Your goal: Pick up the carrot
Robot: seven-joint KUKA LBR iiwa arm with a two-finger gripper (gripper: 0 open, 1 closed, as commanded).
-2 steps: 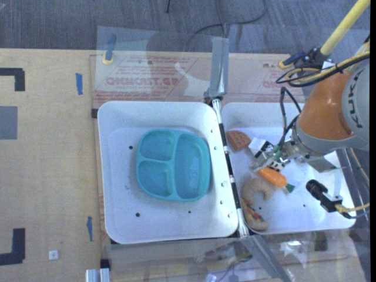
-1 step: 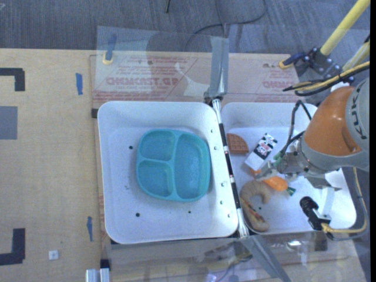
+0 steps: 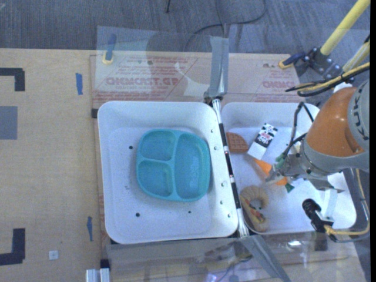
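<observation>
While your pincer point(image 3: 281, 170) hangs low in the right bin point(image 3: 341, 216), the carrot point(image 3: 264, 167) lies right beside it, just below the white card point(image 3: 262, 141); can't tell if it's apart or together.

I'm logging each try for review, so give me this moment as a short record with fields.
carrot: orange carrot in right bin, partly under the wrist
gripper: gripper low over the carrot, grasp unclear
left bin: left bin holds blue divided plate
other items: waffle, white carton, pretzel
</observation>
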